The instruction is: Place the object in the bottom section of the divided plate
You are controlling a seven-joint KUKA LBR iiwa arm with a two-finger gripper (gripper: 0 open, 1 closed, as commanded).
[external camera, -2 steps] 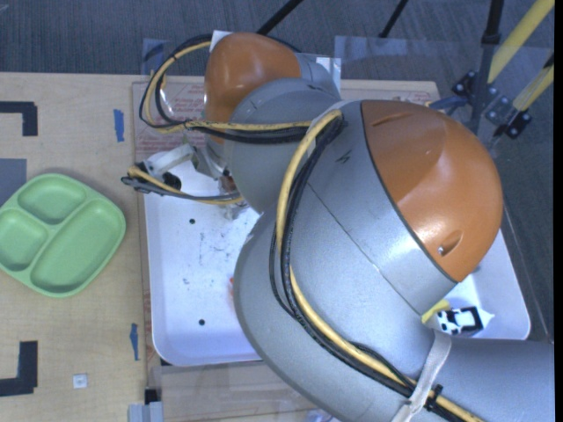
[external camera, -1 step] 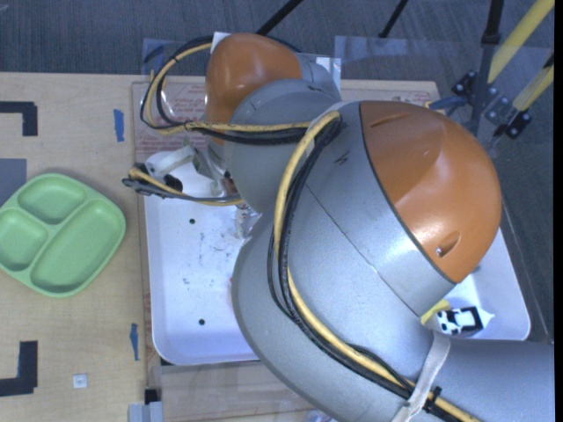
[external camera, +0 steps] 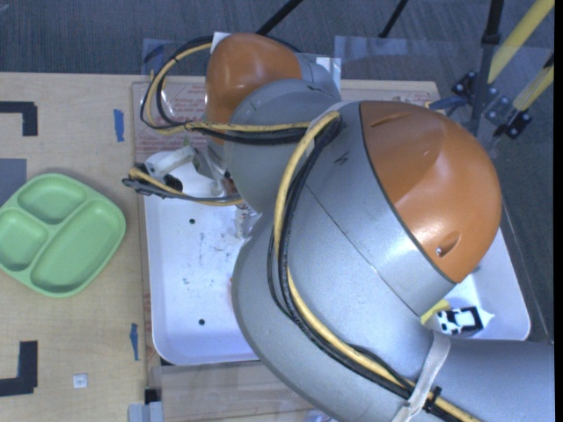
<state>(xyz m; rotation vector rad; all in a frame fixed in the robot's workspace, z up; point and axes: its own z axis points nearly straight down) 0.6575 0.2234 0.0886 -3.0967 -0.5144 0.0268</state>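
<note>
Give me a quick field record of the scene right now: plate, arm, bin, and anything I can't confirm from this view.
plate: green divided plate on the wooden bench, left of the bin; three sections, nothing in them
arm: grey and orange arm reaching in from the right, covering much of the bin
bin: white bin, scuffed floor visible at its left side
cables: yellow and black cables looping near the wrist
object: cannot tell where it is
jaws: state cannot be judged
</note>
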